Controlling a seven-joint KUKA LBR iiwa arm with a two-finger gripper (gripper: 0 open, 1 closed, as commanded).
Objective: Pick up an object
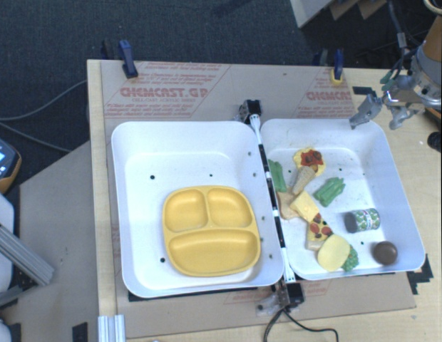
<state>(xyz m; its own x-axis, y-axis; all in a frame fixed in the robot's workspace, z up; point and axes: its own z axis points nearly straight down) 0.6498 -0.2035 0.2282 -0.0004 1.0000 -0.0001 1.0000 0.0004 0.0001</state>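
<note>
Hand (384, 112) above right bin's (403, 191) far corner, fingers spread apart, nothing between them. Toy food scattered in that bin; yellow divided plate (210, 230) in left bin (135, 191).

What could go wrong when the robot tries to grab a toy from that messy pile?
1. The toys in the right bin lie packed together, so the open gripper might catch two or knock one away.
2. The can and brown ball look round; they could roll or slip out.
3. The ball sits near the bin wall, so a finger might bump it.
</note>
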